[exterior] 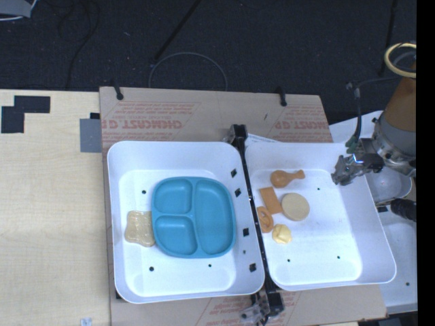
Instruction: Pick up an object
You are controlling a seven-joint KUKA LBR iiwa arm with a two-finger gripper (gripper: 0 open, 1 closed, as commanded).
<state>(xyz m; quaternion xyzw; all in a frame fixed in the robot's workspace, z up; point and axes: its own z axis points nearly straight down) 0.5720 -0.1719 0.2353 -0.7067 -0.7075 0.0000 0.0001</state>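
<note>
Several small food-like pieces lie in the right bin [340, 263]: an orange drumstick shape [287, 177], a tan round disc [296, 206], an orange flat strip [270, 199], a small orange curl [264, 219] and a yellow lump [281, 233]. My gripper [344, 169] hangs over the right bin's upper right corner, well to the right of these pieces. I see nothing held between its fingers.
The left bin [129, 161] holds a blue divided plate [192, 216] and a pale yellow piece [139, 228] at its left. A black divider [246, 202] runs between the bins. Cardboard [204, 114] lies behind them.
</note>
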